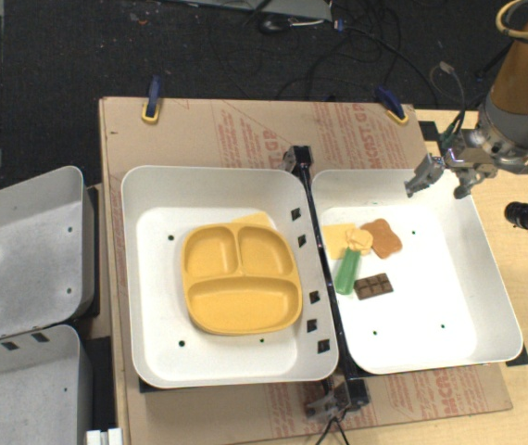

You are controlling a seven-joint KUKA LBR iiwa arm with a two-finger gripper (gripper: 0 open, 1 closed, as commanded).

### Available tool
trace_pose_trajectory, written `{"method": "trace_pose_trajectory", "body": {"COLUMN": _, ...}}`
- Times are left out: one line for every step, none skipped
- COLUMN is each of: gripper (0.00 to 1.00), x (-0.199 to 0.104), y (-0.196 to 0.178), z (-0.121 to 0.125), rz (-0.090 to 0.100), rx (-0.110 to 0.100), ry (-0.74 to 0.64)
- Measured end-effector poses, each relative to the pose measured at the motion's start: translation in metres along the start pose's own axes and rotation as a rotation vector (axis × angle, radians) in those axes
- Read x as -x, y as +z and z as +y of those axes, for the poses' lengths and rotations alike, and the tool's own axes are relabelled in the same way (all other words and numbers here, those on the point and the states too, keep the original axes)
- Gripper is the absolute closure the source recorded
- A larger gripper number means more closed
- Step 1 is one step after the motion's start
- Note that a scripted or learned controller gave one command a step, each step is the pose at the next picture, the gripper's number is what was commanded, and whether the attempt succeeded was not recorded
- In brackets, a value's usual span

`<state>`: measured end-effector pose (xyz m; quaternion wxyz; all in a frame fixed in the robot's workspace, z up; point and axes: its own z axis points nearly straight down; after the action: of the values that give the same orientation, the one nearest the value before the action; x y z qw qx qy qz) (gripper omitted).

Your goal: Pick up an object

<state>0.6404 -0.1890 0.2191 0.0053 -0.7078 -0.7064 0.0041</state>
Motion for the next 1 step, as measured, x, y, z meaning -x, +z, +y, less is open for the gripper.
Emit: {"method": "trace_pose_trajectory", "body": {"gripper": 0.0, "x": -0.0007, "y": -0.0096, "z": 0.0026, "rz": -0.003, "rx": 0.014, "ry": -0.003}}
